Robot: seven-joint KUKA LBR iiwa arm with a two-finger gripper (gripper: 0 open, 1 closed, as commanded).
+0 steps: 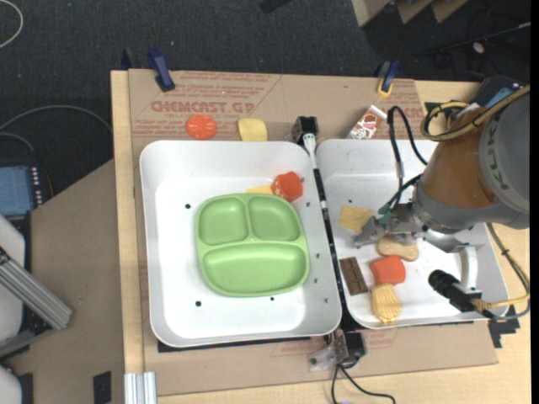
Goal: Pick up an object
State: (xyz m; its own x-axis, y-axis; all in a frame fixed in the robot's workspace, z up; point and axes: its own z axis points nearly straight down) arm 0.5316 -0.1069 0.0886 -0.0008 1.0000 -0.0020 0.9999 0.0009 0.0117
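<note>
My gripper [376, 230] hangs low in the right bin [438, 314], reaching in from the right. It sits between a yellow wedge [354, 218] on its left and a tan oval piece [398, 249] just below it. Whether it touches either one I cannot tell. Below those lie a red-orange block [388, 270], a brown chocolate bar [354, 276] and a yellow ridged piece [386, 303].
The left bin [168, 225] holds a green divided plate [251, 244] with a red-orange round toy [288, 185] at its upper right. On the board behind the bins lie an orange piece [200, 126], a yellow piece [252, 130] and a red-and-white packet [366, 124].
</note>
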